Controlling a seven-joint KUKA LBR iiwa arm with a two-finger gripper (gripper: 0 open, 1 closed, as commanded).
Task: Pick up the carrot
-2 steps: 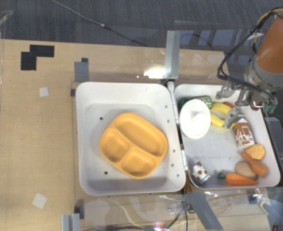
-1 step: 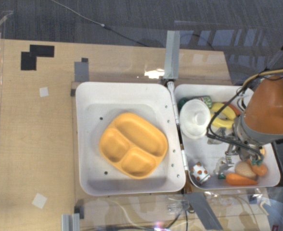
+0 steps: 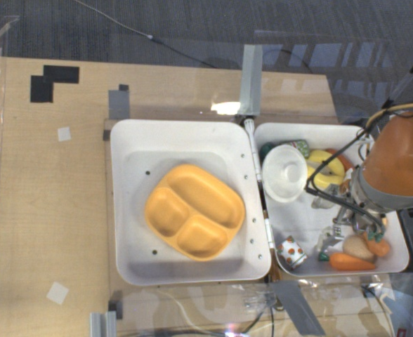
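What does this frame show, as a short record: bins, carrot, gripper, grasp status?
left bin: holds a yellow divided plate
right bin: holds a white cup, a yellow toy, a small patterned item, a beige item and the carrot
carrot: lying flat by the bin's near wall
gripper: low in the right bin, just left of the carrot
grasp status: carrot not between the fingers; not yet picked up

Arm: enters from the right, orange band above the wrist, angled down and leftward.
Pincer [image 3: 331, 244]: low, pointing down; finger state unclear.
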